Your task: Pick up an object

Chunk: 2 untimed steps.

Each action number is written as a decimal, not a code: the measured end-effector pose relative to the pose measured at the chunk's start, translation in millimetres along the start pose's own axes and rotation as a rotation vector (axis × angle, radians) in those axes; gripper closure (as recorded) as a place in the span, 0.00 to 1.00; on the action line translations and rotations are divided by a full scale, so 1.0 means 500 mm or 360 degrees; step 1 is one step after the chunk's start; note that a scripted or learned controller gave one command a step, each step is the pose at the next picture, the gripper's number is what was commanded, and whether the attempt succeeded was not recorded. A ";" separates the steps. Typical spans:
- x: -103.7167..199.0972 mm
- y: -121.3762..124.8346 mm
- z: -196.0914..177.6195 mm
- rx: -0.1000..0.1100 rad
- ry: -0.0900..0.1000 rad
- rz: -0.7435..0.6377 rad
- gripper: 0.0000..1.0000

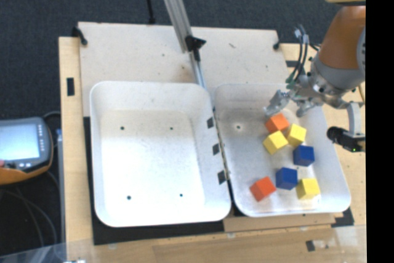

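the arm (341,46) reaches in over the right edge of the surface (71,132), its orange band above the wrist, and the pincer (288,103) hangs low over the far part of the right bin (237,151). whether it is spread or pressed together i cannot tell; nothing shows gripped in it.

seven cubes lie in the right bin, loose, as if tumbled there. just below the pincer sits an orange cube (277,122), the likely target by my judgement, since the tool stands almost on it. beside it toward the right edge is a yellow cube (297,133), and toward the near edge another yellow cube (274,142); the three touch or nearly touch, so a grasp here could nudge neighbours. further toward the near right corner lie a blue cube (303,155), a second blue cube (286,178), a third yellow cube (307,188) and a second orange cube (263,188).

the target is a cube, so it has no long axis; it sits turned, its edges at a slant to the bin walls.

the left bin (104,132) lies alongside, touching the right one at the middle of the surface.
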<state>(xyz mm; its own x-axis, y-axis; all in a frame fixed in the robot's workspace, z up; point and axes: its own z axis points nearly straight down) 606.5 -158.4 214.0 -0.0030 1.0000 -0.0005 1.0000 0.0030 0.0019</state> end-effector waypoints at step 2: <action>-0.046 -0.160 0.195 -0.0043 -0.0013 -0.0005 0.00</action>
<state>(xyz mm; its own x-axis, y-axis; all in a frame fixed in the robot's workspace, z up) 526.8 -181.9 116.6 -0.0060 0.9999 -0.0085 0.9996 0.0062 0.0291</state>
